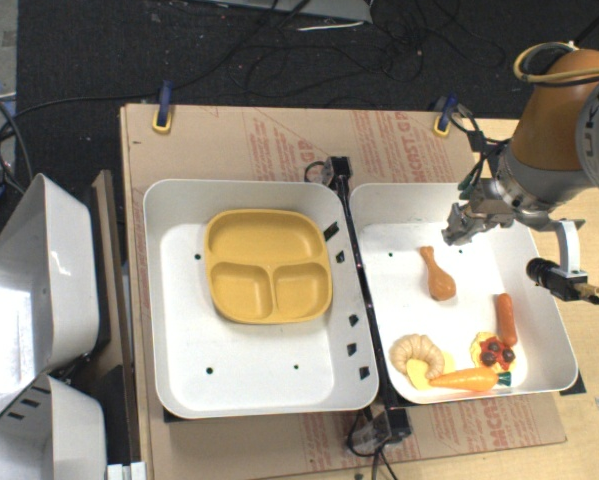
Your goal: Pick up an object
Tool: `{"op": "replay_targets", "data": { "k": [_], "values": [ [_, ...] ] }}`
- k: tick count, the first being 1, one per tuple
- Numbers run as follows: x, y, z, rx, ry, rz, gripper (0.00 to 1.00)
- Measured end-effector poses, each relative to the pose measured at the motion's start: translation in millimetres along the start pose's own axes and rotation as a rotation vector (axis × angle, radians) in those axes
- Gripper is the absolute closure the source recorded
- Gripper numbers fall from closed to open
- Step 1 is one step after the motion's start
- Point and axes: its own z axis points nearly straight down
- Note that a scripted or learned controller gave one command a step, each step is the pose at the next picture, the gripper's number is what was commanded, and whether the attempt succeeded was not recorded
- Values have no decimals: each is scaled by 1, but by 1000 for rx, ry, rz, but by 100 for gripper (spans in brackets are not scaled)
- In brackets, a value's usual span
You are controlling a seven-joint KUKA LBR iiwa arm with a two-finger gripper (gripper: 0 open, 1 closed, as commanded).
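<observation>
Your arm (564, 118) reached in from the right and hung over the far part of the right bin (399, 208), its orange band up near the picture's edge. The pincer (457, 230) sat low over the bin's white floor, close to the back wall, and you could not tell from this angle whether it was spread or pressed together; nothing showed pinched in it.

The nearest thing to it was the drumstick (438, 273), lying just below and slightly left of the pincer, thin end pointing up toward it, apart from it. Further toward the front right lay the sausage (505, 318), upright along the bin's right side. In the front corner the croissant (417, 352) sat beside the carrot (465, 378), with the carrot stretched along the front wall and a yellow piece with dark berries (496, 353) just above its right end.

The left bin (169, 268) held a yellow tray (269, 266) with three compartments, resting toward the back. Both bins stood side by side, touching, on the table (229, 138)
</observation>
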Motion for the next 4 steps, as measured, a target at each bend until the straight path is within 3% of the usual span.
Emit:
{"op": "replay_targets", "data": {
  "k": [1,4],
  "values": [
    [0,1,-29,1,0,0,100],
    [148,-37,-60,7,2,-4,100]
  ]
}}
